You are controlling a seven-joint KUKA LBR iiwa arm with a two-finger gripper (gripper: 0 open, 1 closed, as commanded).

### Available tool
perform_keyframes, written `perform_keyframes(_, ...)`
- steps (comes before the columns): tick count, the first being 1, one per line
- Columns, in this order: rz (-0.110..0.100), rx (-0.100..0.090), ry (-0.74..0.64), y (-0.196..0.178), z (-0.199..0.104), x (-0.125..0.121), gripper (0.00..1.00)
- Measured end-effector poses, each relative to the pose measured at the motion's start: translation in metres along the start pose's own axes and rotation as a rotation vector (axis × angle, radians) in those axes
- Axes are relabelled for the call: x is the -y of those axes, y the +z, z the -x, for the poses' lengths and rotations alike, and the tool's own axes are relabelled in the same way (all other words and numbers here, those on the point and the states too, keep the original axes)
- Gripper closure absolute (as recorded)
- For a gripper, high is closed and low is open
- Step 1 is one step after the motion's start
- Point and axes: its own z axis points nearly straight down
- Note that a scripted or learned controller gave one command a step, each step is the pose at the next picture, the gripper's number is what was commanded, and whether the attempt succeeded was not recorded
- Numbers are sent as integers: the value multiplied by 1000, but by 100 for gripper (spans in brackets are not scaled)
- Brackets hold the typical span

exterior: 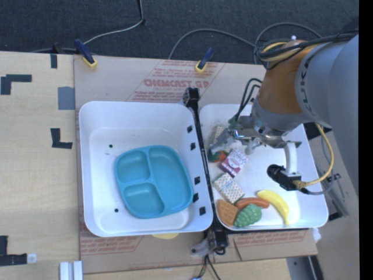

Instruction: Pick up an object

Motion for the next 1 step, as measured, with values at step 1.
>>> perform_keyframes(1,0,0,0,0,9,-8,0)
